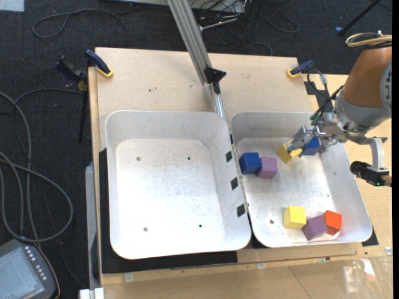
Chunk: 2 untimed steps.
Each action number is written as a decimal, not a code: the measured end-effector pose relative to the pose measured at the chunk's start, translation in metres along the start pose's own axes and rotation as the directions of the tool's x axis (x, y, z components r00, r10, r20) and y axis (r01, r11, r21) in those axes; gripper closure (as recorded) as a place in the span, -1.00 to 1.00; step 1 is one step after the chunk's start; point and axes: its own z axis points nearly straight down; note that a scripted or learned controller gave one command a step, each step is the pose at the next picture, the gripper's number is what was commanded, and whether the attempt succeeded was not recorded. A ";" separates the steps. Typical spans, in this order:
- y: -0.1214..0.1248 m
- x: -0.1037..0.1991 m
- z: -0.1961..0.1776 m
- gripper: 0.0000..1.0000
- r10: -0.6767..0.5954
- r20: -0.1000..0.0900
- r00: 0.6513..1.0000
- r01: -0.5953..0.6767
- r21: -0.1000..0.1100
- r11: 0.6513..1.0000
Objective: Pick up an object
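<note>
At upper right of the frame, the gripper (298, 147) hangs over the right-hand bin (349, 185) with a yellow block (286, 153) pinched between its fingers, tilted and apparently lifted clear (the other blocks lie loose below, untouched)

Left bin (124, 185) floor wide open for passing, right bin (349, 185) tighter: blue cube (250, 162) touching purple cube (268, 167) near the divider, yellow cube (294, 217), purple block (314, 227), orange cube (333, 220) clustered at front corner, middle floor between free.
</note>
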 end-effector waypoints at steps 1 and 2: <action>-0.005 -0.009 0.055 -1.00 0.001 0.000 1.000 -0.001 0.000 1.000; -0.003 -0.009 0.041 1.00 0.001 0.003 1.000 -0.001 -0.008 1.000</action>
